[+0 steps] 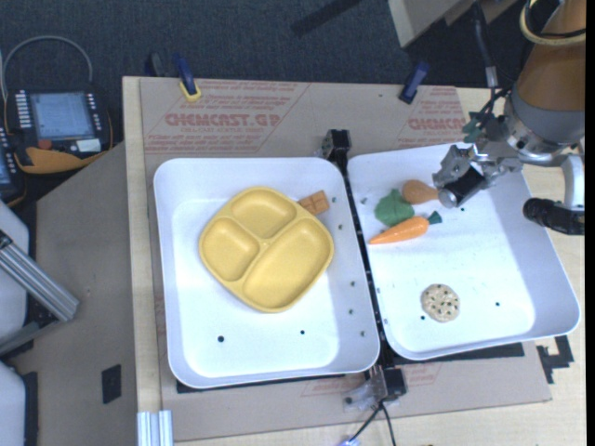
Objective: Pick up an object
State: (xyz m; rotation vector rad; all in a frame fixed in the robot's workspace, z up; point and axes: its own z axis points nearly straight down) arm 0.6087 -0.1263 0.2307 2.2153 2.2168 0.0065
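The likeliest thing to be picked is the small tan-orange piece in the right bin, lying toward that bin's 12 o'clock rim; it looks like a toy bread roll or potato, though it is too small to name surely. Touching it at its 8 o'clock is a green leafy toy, and just below that, at about 6 o'clock, lies a carrot stretched from 8 to 2 o'clock with its green top near the claw. These three crowd together, which I judge makes a clean single grasp harder, since closing on one may nudge its neighbours. The claw sits just at 3 o'clock of the tan piece, low over the bin and slanted down toward it, probably lined up for that cluster; whether it is spread or pressed together I cannot tell, and nothing is seen pinched in it. A round cookie lies well apart at the bin's 6 o'clock, alone and easier to reach. In the left bin a yellow divided plate rests near the centre, with a small brown block touching its 1 o'clock edge. Both bins rest on the table, side by side.
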